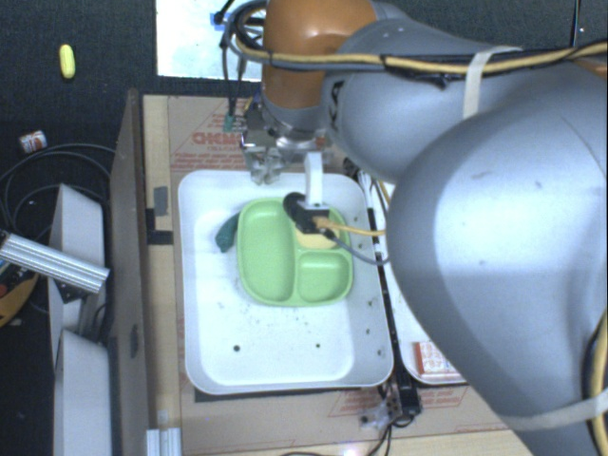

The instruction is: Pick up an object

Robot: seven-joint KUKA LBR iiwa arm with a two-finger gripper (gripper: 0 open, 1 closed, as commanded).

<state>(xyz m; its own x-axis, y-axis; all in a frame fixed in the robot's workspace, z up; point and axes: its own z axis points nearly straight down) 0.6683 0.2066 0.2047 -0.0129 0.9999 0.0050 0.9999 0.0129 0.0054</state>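
Hanging over the far rim of the left bin (199, 350), below the orange band (313, 27) of the grey arm (494, 207): the gripper (265, 171), pointing downward, just beyond the far edge of a green divided plate (275, 264). Cannot tell from this slant whether open or shut, the metal there being bunched and blurred. Cannot tell either whether touching the rim of the bin or poised just above it. Lying flat in the middle of that bin, the plate itself: one long compartment along the left, smaller ones on the right, the nearer right one bare and glossy. Tucked against the plate's left rim toward its far end, resting on the white floor: a dark teal lump (226, 232), soft-looking, too small to name more closely, apart from the gripper. Scattered on the bin floor nearer the camera: a few dark specks (236, 348). Covered for the most part by the arm, the right bin (418, 380), with a near corner in sight and a white packet with red print (435, 359) in it. Under both bins, brown cardboard with red lettering (204, 141).
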